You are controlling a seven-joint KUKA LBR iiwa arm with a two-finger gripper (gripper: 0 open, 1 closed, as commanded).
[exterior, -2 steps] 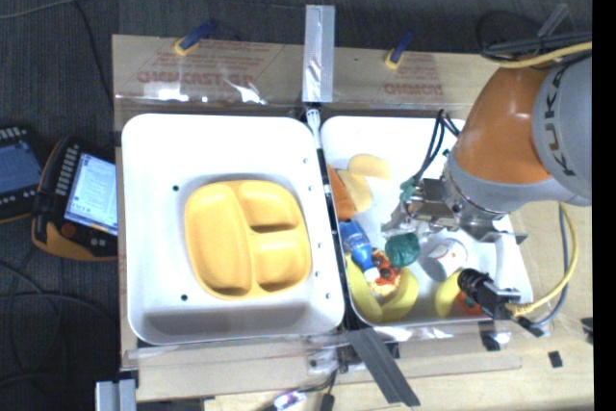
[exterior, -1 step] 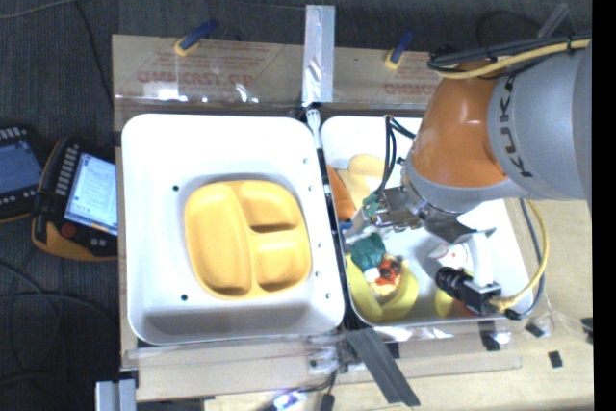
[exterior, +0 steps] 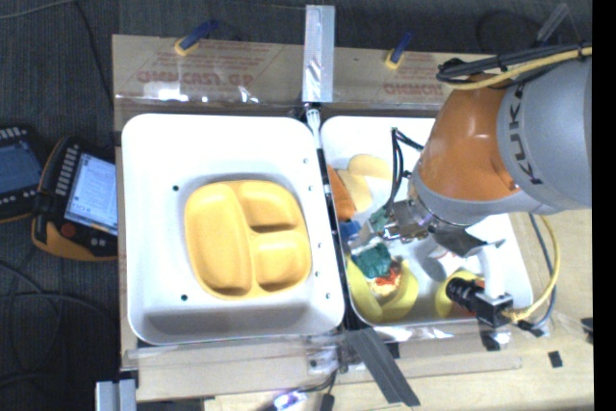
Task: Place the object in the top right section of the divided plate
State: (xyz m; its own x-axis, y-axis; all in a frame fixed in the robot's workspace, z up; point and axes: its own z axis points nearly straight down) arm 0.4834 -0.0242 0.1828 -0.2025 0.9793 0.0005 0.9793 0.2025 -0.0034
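Arm [exterior: 510, 135]: grey with an orange band, reaching in from the right over the right bin and covering much of that bin's upper right part.
Left bin [exterior: 154, 168]: white, holding the yellow plate near its middle.
Right bin [exterior: 332, 135]: white, just beside the left bin; its floor is largely hidden by the arm and the heap of things.
Plate [exterior: 248, 236]: yellow, divided, with one long section down its left side and two smaller sections stacked on its right; its long axis runs roughly top to bottom, tilted slightly. All three sections look bare.
Top right section: the upper small section, at the plate's upper right, nearest the wall between the bins.
Heap: several small things crowded in the right bin's left and lower part, among them a pale rounded thing [exterior: 366, 170], an orange piece [exterior: 341, 192] against the left wall, a green piece [exterior: 373, 258] and a yellow thing [exterior: 390, 295] with a red-orange patch on it. Which of these is the task's object cannot be told, nor which way it points.
Gripper [exterior: 390, 224]: low over the heap, just above the green piece. The fingers blur into the clutter, so how far apart they stand, and whether they hold anything, cannot be told.
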